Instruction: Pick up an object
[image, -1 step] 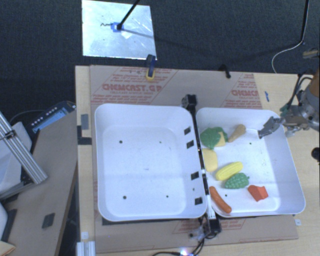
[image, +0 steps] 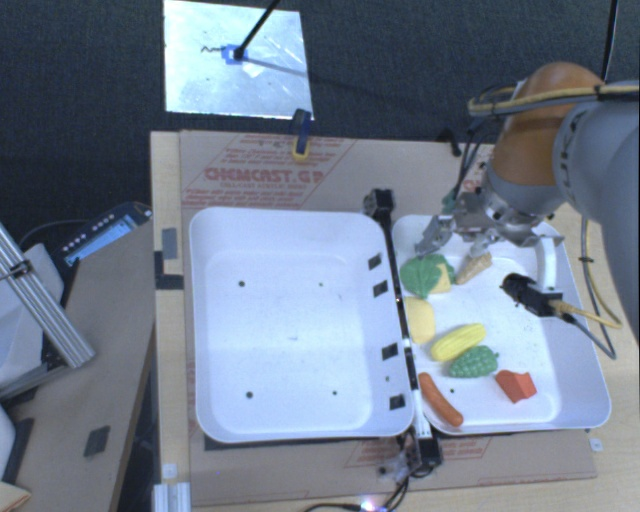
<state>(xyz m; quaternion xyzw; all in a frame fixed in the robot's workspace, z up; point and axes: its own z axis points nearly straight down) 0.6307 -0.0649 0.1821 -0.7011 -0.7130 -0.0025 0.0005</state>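
Gripper (image: 458, 236) hangs over the far end of the right bin (image: 580, 395), fingers spread apart with nothing between them, likely set wide to straddle a target. Nearest candidates: green leafy toy (image: 425, 274) just below the gripper, pale wedge (image: 474, 266) beside it (other toys sit farther toward the bin's near end).

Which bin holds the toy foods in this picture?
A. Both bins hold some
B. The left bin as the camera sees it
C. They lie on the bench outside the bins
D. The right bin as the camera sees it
D: the yellow corn, the green lettuce, the sausage and the red block all lie inside the right bin, below the gripper.
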